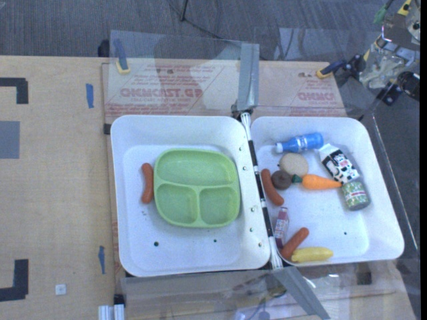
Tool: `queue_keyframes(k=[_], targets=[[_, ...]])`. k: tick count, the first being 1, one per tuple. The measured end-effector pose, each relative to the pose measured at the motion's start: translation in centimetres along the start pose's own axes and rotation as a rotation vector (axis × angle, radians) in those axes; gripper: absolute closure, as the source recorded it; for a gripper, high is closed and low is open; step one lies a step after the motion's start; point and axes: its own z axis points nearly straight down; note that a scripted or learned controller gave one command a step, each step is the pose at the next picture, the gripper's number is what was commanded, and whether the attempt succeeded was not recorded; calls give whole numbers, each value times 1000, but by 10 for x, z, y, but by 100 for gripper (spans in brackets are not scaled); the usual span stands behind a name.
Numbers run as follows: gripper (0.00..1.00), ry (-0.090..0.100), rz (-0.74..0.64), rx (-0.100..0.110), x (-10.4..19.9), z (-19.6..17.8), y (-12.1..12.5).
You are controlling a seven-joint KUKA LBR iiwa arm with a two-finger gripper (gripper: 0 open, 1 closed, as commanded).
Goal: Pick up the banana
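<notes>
Yellow against white, the banana point(311, 253) is seen lying flat at 6 o'clock in the right bin point(390, 235), close to the near wall, its length running from 9 to 3 o'clock. A lower sausage point(294, 243) is tilted just beside it at 10 o'clock, their ends touching or nearly so. A pink tube point(281, 223) is set a little farther on, by the bin's left wall.

The rest of the right bin's load is gathered toward 12 o'clock. A blue bottle point(299, 143) is laid on its side, with a beige potato point(293, 163) below it and a dark round piece point(281, 179) touching the potato. A carrot point(321, 183) points toward 3 o'clock from that piece, and an upper sausage point(271, 187) is placed at 9 o'clock of it. A white bottle point(339, 165) and a jar point(355, 195) are lined up end to end at 3 o'clock.

The gripper point(383, 69) is pictured well apart from the banana, outside both bins, at 1 o'clock of the right bin. Whether it is spread or closed cannot be told at this angle, and nothing is seen held in it.

In the left bin point(127, 245) a green divided plate point(197, 187) is centred, with a left sausage point(147, 183) just beside it at 9 o'clock.
</notes>
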Motion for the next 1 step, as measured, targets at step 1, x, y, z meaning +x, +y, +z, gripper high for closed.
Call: queue_keyframes(k=[1], targets=[[100, 0, 157, 5, 26, 86, -47]])
